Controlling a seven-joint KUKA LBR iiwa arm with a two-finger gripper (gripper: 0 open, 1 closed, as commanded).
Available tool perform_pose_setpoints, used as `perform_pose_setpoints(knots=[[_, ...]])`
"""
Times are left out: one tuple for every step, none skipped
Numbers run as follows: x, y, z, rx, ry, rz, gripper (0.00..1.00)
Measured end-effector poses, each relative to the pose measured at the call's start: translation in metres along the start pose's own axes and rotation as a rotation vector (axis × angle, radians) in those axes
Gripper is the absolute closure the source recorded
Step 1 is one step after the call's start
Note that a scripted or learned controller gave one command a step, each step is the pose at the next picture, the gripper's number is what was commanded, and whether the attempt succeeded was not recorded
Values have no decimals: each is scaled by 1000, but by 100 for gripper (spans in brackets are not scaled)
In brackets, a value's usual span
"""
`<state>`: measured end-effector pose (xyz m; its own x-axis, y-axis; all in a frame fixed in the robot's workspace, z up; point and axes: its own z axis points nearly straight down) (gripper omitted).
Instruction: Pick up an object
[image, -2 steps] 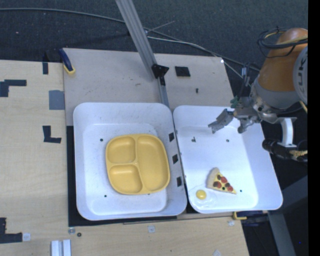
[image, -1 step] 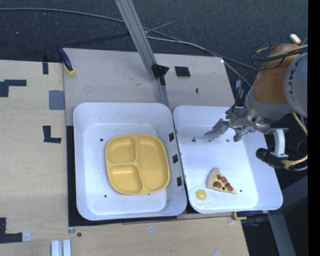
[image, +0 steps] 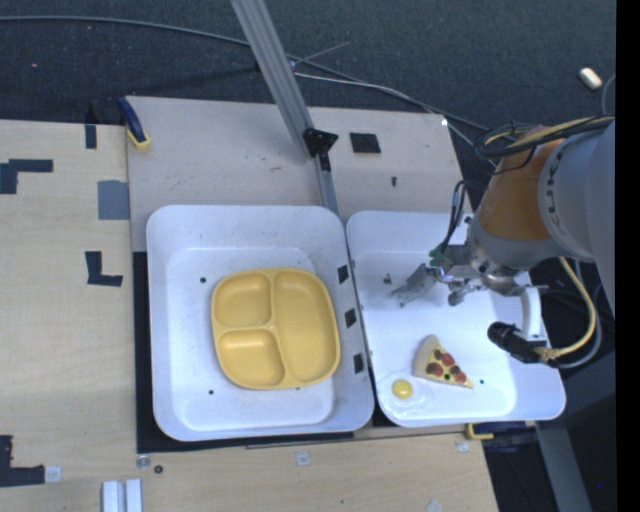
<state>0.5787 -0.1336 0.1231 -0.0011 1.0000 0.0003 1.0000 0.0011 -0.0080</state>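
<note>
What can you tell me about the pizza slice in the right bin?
The toy pizza slice looks like plastic: a tan triangular wedge with red and dark topping spots. It lies flat on the floor of the right bin, toward the near side, its point aimed at the bin's near right corner. A small yellow round piece sits just off its left, close but apparently apart. The gripper hangs farther back, not touching it.

Camera view, single, fixed: you look down at a slant from above the pale wooden surface (image: 240, 150). Both shallow white plastic bins, left (image: 170, 300) and right (image: 500, 400), sit mid-frame at moderate range. The grey, orange-banded arm (image: 540, 200) enters from your right.
</note>
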Motion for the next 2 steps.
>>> perform_pose_setpoints(knots=[[0,1,38,-10,-3,0,0],[-1,3,25,-16,-5,-1,100]])
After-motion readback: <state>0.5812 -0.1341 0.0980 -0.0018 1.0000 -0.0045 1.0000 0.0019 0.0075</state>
